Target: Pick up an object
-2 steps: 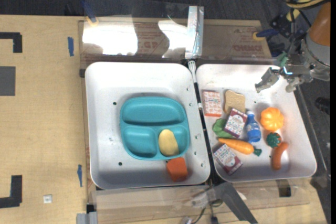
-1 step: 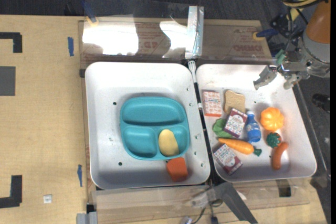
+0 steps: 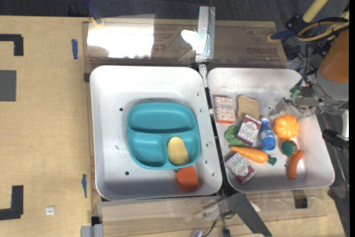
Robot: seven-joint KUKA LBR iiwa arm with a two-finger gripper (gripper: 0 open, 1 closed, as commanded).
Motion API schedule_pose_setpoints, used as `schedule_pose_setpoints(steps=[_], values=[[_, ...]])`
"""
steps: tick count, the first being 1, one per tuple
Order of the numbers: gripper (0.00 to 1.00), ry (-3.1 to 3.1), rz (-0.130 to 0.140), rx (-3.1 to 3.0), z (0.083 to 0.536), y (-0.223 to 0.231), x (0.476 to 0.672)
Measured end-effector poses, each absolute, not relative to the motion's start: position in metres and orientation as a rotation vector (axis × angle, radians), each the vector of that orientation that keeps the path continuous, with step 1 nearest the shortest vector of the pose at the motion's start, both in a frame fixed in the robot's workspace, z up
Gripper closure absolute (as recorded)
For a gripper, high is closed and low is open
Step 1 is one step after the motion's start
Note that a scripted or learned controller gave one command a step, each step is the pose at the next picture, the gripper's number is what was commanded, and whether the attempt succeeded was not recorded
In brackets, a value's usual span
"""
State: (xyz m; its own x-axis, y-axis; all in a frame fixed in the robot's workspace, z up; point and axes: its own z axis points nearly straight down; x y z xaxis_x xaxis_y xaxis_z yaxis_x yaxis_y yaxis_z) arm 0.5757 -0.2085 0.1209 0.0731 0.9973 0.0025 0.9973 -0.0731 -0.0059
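Scanning from the near edge of the bench upward, line by line:

Near rim, left bin: an orange block sits just below the teal tray, and a yellow potato lies in the tray's near-right compartment.

Near rim, right bin: a printed packet lies near the front, with a red sausage tilted at the right side.

Middle of right bin: a carrot lies with its long axis running left to right, green tip toward the arm's side; a blue bottle stands just above it, and a second packet and a green piece crowd in close.

Likely target: the orange pumpkin, a judgement only, since it is the thing nearest the tool.

Key relation: the pumpkin lies just nearer the camera and slightly left of the gripper, nearly touching in this view (height above it is not readable from a slanted look-down).

Gripper state: cannot tell; the metal parts blur against the bin wall.

Far side, right bin: a slice of bread and a pink card lie side by side, left of the gripper.

Next move calls for: a short shift toward the near-left and a descent, watching the bottle crowding the pumpkin's left flank.
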Motion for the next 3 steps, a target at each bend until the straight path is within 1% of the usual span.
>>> schedule_pose_setpoints(steps=[1, 2, 3], values=[[0.00, -2.264, -0.025, -2.174, 0.090, -0.207, 0.564], [1.00, -2.267, -0.030, -2.175, 0.101, -0.206, 0.565], [1.00, -2.422, -0.003, -2.007, 0.120, -0.167, 0.633]])
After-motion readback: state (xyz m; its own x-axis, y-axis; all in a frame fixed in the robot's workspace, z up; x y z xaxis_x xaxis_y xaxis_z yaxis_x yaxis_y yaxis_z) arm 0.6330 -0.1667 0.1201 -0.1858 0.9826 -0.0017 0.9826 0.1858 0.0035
